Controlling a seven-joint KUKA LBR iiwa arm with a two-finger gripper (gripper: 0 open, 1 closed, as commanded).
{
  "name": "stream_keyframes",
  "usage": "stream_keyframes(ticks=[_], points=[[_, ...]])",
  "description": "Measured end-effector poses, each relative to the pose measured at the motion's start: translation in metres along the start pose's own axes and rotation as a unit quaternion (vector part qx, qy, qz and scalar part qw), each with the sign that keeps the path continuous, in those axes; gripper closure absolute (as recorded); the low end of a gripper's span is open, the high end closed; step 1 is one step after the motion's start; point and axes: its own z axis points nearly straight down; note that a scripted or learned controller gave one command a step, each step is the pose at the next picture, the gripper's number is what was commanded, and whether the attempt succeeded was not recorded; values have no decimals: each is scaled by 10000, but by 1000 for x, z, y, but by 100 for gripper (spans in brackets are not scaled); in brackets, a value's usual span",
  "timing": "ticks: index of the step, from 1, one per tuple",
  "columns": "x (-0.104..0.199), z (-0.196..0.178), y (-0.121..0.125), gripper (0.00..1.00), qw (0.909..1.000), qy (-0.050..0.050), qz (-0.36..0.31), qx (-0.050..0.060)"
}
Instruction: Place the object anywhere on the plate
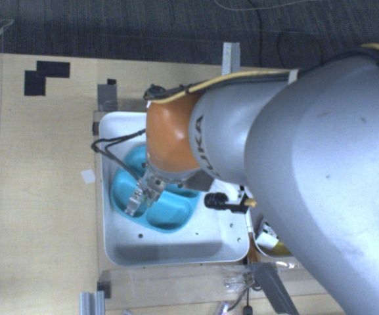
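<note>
Camera view
Arm: the grey arm (294, 163), with its orange band (166, 136) above the wrist, reaches in from the right and leans across the white bin (176, 254), hiding much of it.
Pincer: the pincer (136, 201) hangs low over the left part of the blue plate (173, 212), tilted toward the lower left. This probably keeps any release above the plate.
Pincer state: I cannot tell whether it is apart or together, because the tip is blurred.
Object: the tip is too blurred to tell whether anything is carried there.
Plate: it lies on the bin floor, near the middle.
Bin: it rests on the pale desk (38, 176).
Step, by judgement: the placing phase, with the aim already over the plate.
</note>
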Motion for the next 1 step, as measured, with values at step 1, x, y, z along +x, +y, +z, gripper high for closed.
stream_keyframes(ticks=[1], points=[[35,-1,-16,0,9995,-93,309,-53]])
